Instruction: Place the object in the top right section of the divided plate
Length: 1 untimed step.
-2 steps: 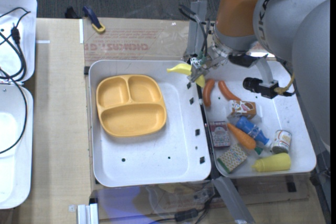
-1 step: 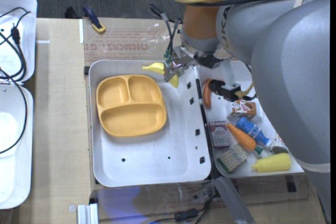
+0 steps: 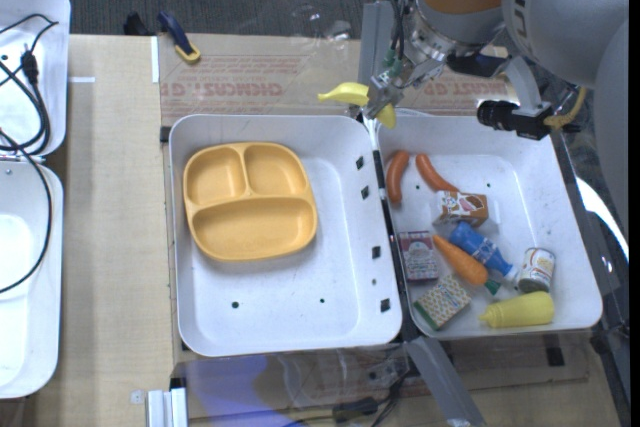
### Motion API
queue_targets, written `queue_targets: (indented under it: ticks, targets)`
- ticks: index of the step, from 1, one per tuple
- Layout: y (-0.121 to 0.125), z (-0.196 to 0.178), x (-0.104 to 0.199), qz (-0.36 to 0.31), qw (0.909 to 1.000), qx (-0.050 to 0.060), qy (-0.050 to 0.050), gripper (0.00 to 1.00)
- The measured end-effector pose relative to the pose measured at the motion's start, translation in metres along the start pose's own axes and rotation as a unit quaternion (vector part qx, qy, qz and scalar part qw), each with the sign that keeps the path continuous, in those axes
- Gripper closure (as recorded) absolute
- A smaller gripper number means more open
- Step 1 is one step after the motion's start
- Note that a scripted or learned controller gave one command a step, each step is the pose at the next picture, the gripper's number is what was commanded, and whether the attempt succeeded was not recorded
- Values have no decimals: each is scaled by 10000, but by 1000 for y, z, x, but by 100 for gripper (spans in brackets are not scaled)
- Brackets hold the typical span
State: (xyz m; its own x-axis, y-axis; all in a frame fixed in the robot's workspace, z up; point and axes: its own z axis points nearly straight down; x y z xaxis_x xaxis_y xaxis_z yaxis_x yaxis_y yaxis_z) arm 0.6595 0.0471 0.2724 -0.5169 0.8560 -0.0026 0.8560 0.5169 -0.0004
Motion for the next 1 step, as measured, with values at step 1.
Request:
queue_targets:
  ticks: [1]
  targets:
    - [0,0,0,-4,10000,1,1,0]
